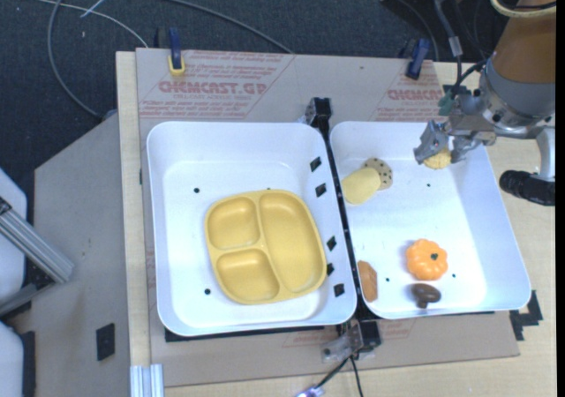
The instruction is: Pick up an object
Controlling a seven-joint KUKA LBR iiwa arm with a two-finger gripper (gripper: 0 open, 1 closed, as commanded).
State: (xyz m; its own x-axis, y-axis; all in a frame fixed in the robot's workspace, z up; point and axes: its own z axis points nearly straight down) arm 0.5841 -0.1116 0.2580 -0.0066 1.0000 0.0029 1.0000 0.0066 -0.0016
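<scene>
My gripper (440,150) hangs over the far part of the right bin (484,210), reaching in from the right. A small yellow object (436,160) sits between its fingertips, and the fingers are shut on it. Lower in the same bin lie a pale yellow piece with a dotted end (364,183), an orange pumpkin (426,258), a brown piece (368,280) against the left wall, and a dark brown lump (425,295) near the front edge.
The left bin (168,210) holds a yellow three-compartment plate (263,245). A black divider with clips (328,210) runs between the bins. Blue clamps (177,51) pin the cardboard base at the back.
</scene>
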